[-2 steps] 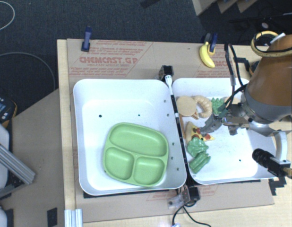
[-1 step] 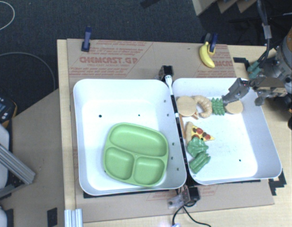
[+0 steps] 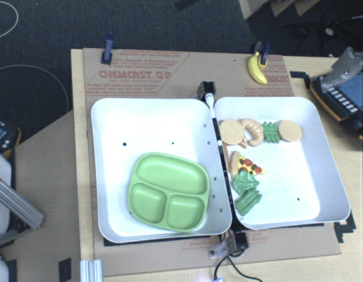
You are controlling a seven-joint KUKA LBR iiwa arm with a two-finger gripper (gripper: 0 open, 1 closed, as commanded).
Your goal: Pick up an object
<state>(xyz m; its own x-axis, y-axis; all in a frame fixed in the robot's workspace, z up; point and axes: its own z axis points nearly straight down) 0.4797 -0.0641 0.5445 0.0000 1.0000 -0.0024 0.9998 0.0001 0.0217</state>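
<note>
The state of the end effector cannot be told from this view.

The things to be picked lie in the right bin (image 3: 322, 175), gathered toward its left wall and far side. Along the far side runs a row of toy foods: a round tan biscuit (image 3: 231, 132) nearest the left wall, a curled pastry (image 3: 252, 131) touching it, a ridged green piece (image 3: 270, 132) just beside that, and a second round tan biscuit (image 3: 289, 130) at the row's right end. Nearer the front, close to the left wall, a pale stick-shaped piece (image 3: 233, 159) lies beside a pizza slice (image 3: 250, 167). Just in front of these sits a leafy green vegetable (image 3: 245, 181), and a green pod (image 3: 249, 202) lies tilted toward the bin's front left corner. The right half of this bin's floor is bare white.

The left bin (image 3: 111, 157) holds a green divided plate (image 3: 168, 191) in its front right part, lying flat with its three compartments facing up.

Both bins rest side by side on a cardboard sheet (image 3: 140, 69) that covers the desk (image 3: 49, 157). A toy banana (image 3: 257, 69) lies on the cardboard near the far edge, behind the right bin, touching a blue clamp (image 3: 264, 51). Another blue clamp (image 3: 107, 49) grips the sheet's far left corner.
</note>
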